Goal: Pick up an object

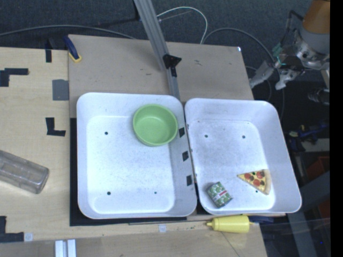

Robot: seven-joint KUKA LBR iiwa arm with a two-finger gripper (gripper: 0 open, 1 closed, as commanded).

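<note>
Now I am hovering at two o'clock, off the right bin (278, 123), my jaws' (276, 71) spread untellable, needing to descend toward the pizza slice (256, 180).

Pretty clearly a robotics lab bench, not anybody's home: two shallow white bins (128, 202) sit side by side on a plywood-looking board (134, 63) with black tape marks off to the left of the bins and loose cables (187, 15) trailing over dark carpet behind them. A metal pole (153, 28) slants in from behind the bins, and to their right there's a grey robot arm (311, 31) with an orange band. The stuff around the bins is toy props, like a plastic pizza slice (256, 180) and a yellow bottle (231, 224) just in front.
</note>
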